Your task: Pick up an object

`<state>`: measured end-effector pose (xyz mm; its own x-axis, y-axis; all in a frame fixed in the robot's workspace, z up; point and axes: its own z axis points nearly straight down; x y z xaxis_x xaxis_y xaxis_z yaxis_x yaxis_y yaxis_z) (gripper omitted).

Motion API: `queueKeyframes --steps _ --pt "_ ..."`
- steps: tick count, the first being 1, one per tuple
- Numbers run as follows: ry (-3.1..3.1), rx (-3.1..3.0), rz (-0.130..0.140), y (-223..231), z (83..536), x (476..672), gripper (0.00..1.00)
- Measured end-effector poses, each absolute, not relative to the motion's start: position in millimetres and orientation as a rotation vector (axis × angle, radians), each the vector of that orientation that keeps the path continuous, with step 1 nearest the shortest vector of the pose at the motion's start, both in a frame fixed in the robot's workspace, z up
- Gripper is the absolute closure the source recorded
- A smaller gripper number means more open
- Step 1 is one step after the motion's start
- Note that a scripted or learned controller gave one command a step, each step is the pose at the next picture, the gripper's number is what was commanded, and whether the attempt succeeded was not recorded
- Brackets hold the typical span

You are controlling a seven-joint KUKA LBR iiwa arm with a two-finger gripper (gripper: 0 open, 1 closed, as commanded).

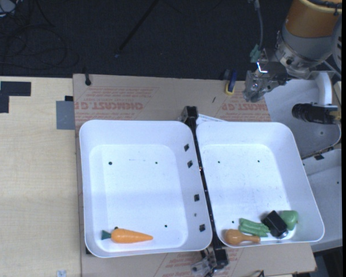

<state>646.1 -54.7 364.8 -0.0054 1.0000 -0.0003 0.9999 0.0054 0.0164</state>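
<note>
I've got the claw [255,91] parked high behind the right bin [303,172], can't tell its opening; clutter sits in the near corner, carrot [130,235] alone left

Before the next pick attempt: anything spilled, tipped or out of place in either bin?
Nothing stands out. The orange toy carrot lies flat in the left white bin; the green, black and tan pieces huddle in the right white bin's near corner.

Cardboard sheet [161,97] under white bins [132,133]
</note>
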Motion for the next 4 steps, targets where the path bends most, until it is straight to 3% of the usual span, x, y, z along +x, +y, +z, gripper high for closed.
queueKeyframes --steps 1,2,3,4 --pt "2.217 2.227 -0.002 -104 401 564.9 1.00" --pt "2.222 2.234 -0.013 -154 293 563.6 1.00" --pt "2.227 2.213 0.005 -94 357 575.8 1.00" --pt "2.207 2.225 0.002 -173 441 519.3 1.00"
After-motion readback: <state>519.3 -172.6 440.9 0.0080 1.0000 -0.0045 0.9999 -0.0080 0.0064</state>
